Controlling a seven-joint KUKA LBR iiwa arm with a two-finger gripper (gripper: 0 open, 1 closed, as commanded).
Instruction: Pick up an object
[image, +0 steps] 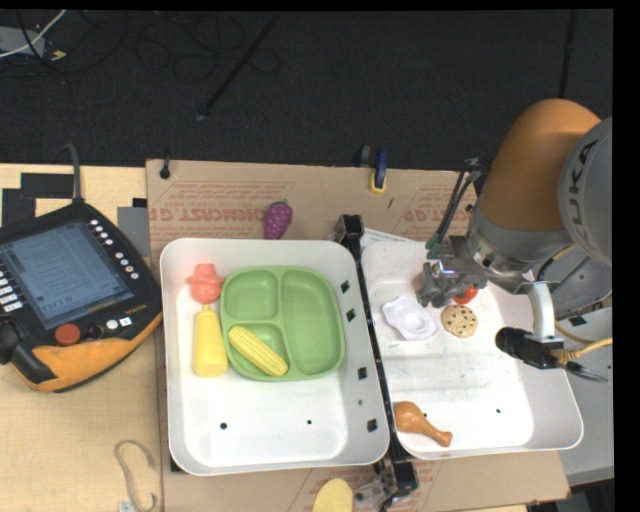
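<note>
Red object (466, 294) (long axis unclear) sits at the gripper (440, 290), whose claw state I cannot tell.

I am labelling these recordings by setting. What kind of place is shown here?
Probably a robotics lab bench, not a kitchen: a grey and orange arm reaches over two white bins of toy food, such as a corn cob, and a teach pendant lies alongside.

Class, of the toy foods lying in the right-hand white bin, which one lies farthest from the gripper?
The tan plastic chicken drumstick, alone by the bin's near edge; the white fried egg and round speckled cookie sit right beside the gripper.
</note>
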